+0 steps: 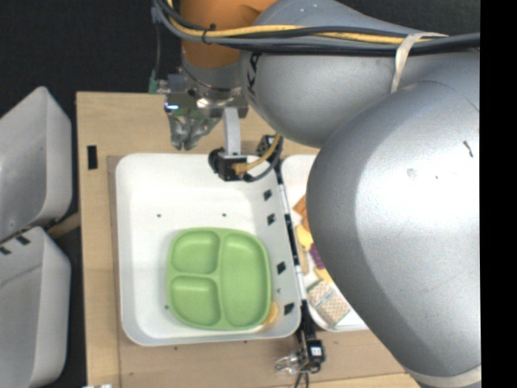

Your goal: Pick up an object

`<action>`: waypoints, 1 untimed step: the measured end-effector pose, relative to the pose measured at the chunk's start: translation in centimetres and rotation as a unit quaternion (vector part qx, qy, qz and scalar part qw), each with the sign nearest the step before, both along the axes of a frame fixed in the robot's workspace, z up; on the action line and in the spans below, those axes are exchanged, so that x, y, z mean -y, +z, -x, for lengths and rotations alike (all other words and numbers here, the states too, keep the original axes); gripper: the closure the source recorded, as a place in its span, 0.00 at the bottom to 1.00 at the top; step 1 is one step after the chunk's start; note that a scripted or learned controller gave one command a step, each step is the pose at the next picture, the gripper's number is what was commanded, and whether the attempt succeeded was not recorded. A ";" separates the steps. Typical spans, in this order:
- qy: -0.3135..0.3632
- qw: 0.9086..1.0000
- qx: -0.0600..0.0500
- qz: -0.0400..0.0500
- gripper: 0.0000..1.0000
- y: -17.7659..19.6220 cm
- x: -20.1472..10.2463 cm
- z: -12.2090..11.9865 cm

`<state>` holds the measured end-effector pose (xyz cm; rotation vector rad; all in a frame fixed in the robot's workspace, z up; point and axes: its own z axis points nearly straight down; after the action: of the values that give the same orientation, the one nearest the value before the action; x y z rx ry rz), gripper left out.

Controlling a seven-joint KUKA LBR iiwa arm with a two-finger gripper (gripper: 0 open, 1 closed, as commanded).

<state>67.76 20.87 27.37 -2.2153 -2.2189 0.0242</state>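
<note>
Above the left bin's (133, 217) far rim hangs the gripper (188, 136); its grip state seems unreadable. Beneath the arm (404, 217), the right bin (300, 168) is mostly hidden.

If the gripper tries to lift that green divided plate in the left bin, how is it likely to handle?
The green divided plate looks like rigid moulded plastic, so probably stiff and light. It lies flat on the left bin floor with a low rounded rim, so fingers may slip off. Pushed, it would likely slide, not tip.

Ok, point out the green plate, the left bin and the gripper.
green plate (218, 279): camera view, on the ridge between its compartments.
left bin (161, 196): camera view, on its bare white floor above the plate.
gripper (187, 133): camera view, between its fingertips, above the bin's far rim.
</note>
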 end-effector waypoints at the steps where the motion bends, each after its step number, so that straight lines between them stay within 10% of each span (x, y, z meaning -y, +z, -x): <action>1: 0.003 1.000 0.010 -0.005 1.00 10.3 -1.6 1.0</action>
<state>66.77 22.43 37.64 -2.2148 -2.2311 -0.0091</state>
